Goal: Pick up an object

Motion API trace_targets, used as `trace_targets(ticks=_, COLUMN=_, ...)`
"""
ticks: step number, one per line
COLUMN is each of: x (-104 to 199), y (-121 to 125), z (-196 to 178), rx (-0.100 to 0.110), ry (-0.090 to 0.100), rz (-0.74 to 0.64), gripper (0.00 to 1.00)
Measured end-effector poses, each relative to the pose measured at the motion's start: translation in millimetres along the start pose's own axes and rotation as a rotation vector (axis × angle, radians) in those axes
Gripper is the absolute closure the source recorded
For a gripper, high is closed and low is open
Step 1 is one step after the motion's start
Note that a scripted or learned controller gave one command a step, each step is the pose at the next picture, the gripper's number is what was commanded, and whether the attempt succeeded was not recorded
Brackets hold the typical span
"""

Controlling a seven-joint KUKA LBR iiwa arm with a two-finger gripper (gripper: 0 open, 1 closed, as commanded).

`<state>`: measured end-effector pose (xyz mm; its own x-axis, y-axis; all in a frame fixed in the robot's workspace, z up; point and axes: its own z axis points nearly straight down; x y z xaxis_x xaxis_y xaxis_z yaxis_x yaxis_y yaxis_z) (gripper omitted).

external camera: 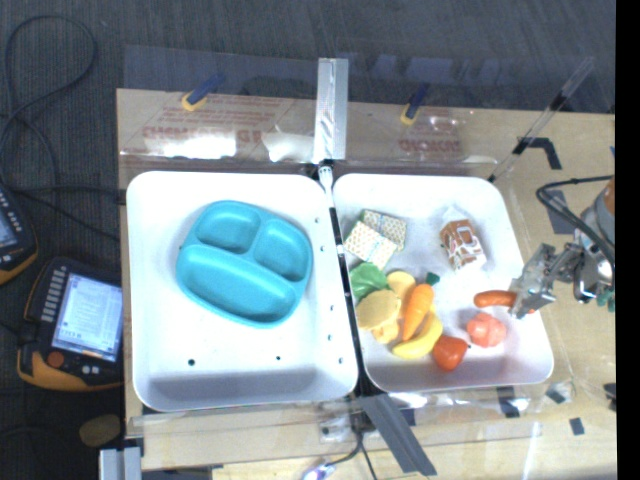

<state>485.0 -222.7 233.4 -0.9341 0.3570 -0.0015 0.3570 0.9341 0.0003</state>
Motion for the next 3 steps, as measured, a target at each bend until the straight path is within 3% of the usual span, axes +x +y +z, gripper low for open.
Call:
trace_targets(ticks=1, x=-18.1, y=7.1, z=6.7, rx=0.000, ry=0.000, rz=0.065, gripper=1.00)
trace_targets(ticks=2, x=-10.8, y=3.4, z=-31.4, rx=0.001, ry=-0.002, rz=0.178, gripper=1.00)
trace_targets(ticks=3, x=-0.8, y=-0.9, z=-51.9, rx=0.001, ry=-0.002, rz=-0.101, gripper=1.00)
